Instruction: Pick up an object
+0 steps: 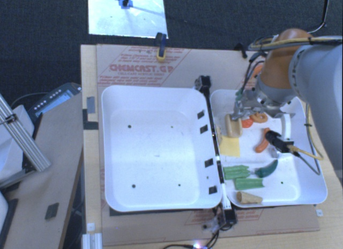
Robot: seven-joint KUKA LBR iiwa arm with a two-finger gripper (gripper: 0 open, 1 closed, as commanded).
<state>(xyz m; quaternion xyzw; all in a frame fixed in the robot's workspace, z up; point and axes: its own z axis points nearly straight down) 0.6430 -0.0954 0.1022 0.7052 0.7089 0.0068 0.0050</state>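
My gripper (241, 111) hangs low over the upper left part of the right bin (311, 189). Just under its tip and a little to the left stands a tan bread-like piece (232, 126). A red slice (247, 123) and an orange slice (260, 117) lie right beside the tip. Nothing shows between the fingers. A flat yellow slice (230, 146) lies below the tan piece. Further right lies an orange sausage-like stick (261, 141).
Near the right bin's front lie two green pieces (236, 171) (249, 183), a dark green pepper (267, 169) and a tan cone (249, 198). The left bin (155, 146) is separated by a ridge with black clips (210, 135). My grey arm (316, 76) crosses the right bin's far corner.
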